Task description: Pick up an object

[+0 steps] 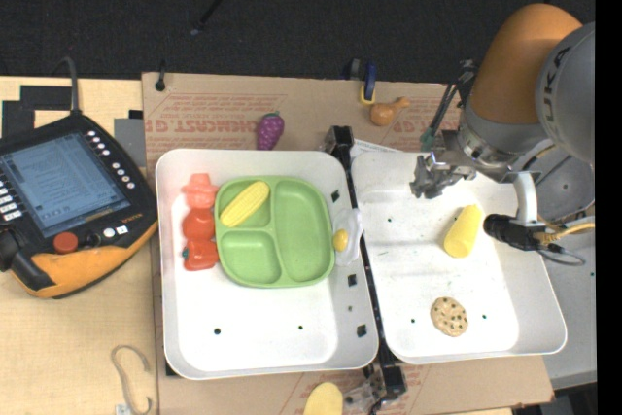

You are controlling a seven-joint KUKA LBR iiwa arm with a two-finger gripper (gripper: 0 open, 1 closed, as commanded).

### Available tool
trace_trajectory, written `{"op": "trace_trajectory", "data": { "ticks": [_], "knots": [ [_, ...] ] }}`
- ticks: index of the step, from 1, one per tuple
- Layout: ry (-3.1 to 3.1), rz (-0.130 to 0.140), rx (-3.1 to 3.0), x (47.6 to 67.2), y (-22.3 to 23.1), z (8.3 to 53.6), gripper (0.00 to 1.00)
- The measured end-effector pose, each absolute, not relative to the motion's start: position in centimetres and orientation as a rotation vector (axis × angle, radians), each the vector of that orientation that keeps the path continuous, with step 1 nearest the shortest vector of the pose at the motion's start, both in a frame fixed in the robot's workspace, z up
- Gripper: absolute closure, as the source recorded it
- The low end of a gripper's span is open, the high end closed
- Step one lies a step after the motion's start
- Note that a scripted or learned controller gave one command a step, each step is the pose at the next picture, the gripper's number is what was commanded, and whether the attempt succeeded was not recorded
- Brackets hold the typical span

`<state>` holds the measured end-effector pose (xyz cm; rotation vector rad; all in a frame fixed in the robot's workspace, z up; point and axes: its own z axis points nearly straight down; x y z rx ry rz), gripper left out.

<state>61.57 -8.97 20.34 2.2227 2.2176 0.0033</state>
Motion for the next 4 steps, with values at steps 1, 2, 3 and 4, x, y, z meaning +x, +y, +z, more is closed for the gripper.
{"op": "trace_trajectory", "data": {
  "ticks": [1, 2, 3, 4],
  "knots": [
    [2.219, 0.002, 2.223, 61.6, -9.1, 22.9, 1.00],
    [2.226, -0.003, 2.224, 57.5, -5.5, 23.6, 1.00],
    [2.228, -0.006, 2.225, 52.7, -2.1, 22.4, 1.00],
    [2.219, -0.005, 2.230, 51.9, -2.1, 22.0, 1.00]
  ]
}}
